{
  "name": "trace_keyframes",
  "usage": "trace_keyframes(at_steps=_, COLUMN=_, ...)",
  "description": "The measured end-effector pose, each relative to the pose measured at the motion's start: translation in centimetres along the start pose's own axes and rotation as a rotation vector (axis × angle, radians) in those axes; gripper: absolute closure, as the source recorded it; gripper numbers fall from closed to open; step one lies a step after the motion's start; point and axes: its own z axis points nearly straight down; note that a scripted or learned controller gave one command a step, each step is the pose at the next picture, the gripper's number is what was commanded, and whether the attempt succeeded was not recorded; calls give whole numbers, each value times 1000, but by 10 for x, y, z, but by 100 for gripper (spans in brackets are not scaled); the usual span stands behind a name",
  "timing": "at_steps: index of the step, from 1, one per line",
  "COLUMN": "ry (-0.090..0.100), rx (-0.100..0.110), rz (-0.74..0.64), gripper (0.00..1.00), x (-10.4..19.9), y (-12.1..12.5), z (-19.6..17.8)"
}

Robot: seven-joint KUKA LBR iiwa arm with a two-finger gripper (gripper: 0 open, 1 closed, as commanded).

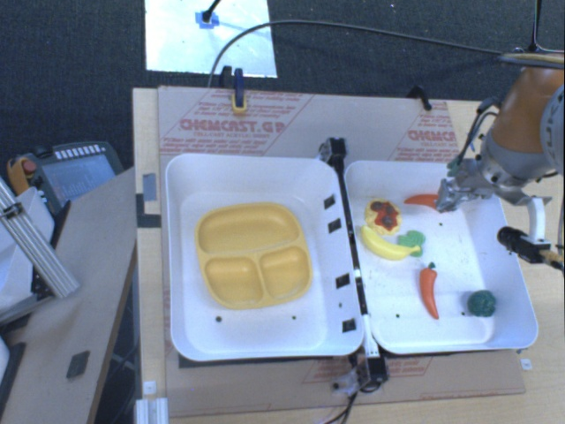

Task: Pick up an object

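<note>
Camera view: the tool (448,198) hangs low in the right bin (512,276), its tip touching a small orange-red piece (420,200); whether it is parted or pressed together I cannot tell. Nothing visibly sits in its grip.

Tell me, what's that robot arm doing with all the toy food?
The robot arm's gripper is down in the right bin, right beside a small orange-red toy near the back. It isn't holding anything yet. A banana, a carrot, a green ball-shaped toy and a little pizza piece lie in that bin too. The left bin has a yellow divided tray.
</note>
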Motion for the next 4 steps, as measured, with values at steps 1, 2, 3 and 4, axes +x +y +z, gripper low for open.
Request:
trace_keyframes(at_steps=1, ry=-1, rx=-2, rz=-2, gripper=100, x=9, y=8, z=-53)
trace_keyframes(at_steps=2, ry=-1, rx=-2, rz=-2, gripper=100, x=9, y=9, z=-92)
trace_keyframes(at_steps=3, ry=3, rx=2, rz=-6, gripper=100, x=67, y=13, z=-99)
trace_keyframes(at_steps=4, ry=2, rx=3, rz=-4, gripper=100, x=125, y=12, z=-105)
